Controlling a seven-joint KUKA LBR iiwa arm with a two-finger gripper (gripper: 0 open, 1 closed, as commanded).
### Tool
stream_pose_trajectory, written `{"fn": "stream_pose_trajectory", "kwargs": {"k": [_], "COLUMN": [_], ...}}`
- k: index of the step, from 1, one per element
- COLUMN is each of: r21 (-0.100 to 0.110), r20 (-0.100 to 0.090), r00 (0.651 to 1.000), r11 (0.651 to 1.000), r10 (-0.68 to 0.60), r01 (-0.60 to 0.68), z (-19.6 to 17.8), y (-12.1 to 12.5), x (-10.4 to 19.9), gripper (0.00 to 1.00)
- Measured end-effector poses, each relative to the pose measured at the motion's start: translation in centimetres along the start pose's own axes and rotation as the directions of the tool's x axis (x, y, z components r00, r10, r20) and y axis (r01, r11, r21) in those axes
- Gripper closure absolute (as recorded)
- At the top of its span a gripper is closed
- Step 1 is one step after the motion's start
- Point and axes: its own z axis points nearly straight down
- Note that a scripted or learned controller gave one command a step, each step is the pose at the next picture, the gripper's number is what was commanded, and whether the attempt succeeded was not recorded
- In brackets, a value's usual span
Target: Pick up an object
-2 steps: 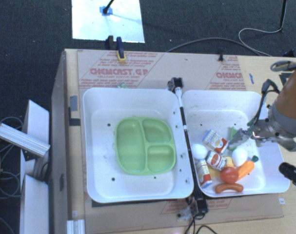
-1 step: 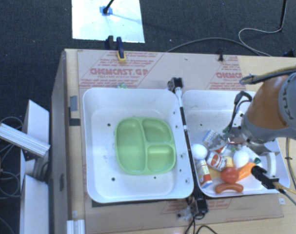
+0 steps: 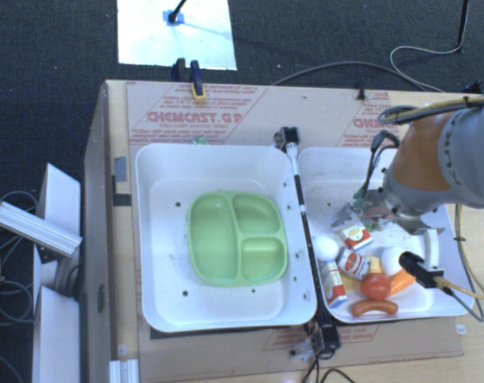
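The right bin (image 3: 337, 170) holds a heap of toy foods at its near end. Among them are a white egg (image 3: 328, 247), a small red and white carton (image 3: 356, 236), a red and white can (image 3: 354, 263), a slim bottle (image 3: 333, 282), a red tomato (image 3: 375, 286), an orange carrot (image 3: 402, 281) and a red sausage (image 3: 375, 308). My gripper (image 3: 356, 211) hangs low over the middle of this bin, just behind the carton and the egg. The grey arm with its orange band (image 3: 421, 162) comes in from the right.
The left bin (image 3: 158, 214) holds a green divided plate (image 3: 238, 238). A black ridge (image 3: 299, 194) runs between the two bins. A clear sheet with red print (image 3: 226, 110) lies under the bins on the bench.
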Motion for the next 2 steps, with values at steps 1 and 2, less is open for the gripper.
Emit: {"fn": "stream_pose_trajectory", "kwargs": {"k": [1, 2], "r21": [-0.001, -0.002], "r20": [0.0, -0.001], "r00": [1.0, 1.0], "r11": [1.0, 1.0], "r10": [0.0, 0.0], "r01": [0.0, 0.0], "z": [-1.0, -14.5], "y": [0.0, -2.9], "x": [0.0, 7.9], "gripper": [1.0, 1.0]}}
